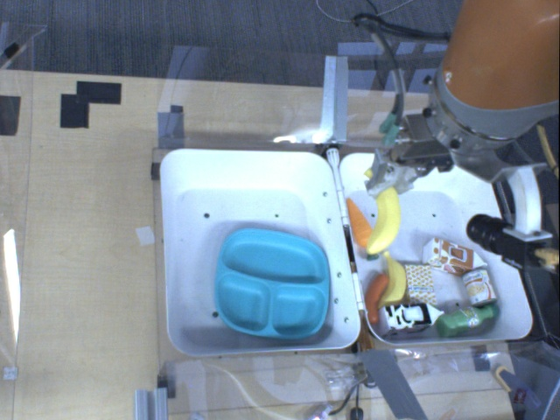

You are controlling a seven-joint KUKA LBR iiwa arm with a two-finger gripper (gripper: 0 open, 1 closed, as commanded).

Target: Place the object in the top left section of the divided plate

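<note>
I'm seeing the gripper [391, 179] hanging over the upper left part of the right bin [516, 322], its fingers closed on the top end of a yellow banana [383, 224], which is dangling below them. The banana's long axis is running almost straight up and down in the view, curving slightly, lower tip pointing toward the bin's near left side, right beside an orange carrot [358, 223] lying along the divider. Lower in that bin I'm picking out a second banana [395, 280], another carrot [376, 294], a black-and-white carton [409, 317], a green item [466, 320], a small can [478, 286] and a brown-and-white packet [449, 255]. The left bin [188, 234] is holding a blue divided plate [272, 281]. Both bins are sitting on a pale wooden bench [79, 234]; grey carpet [175, 16] is lying beyond it
</note>
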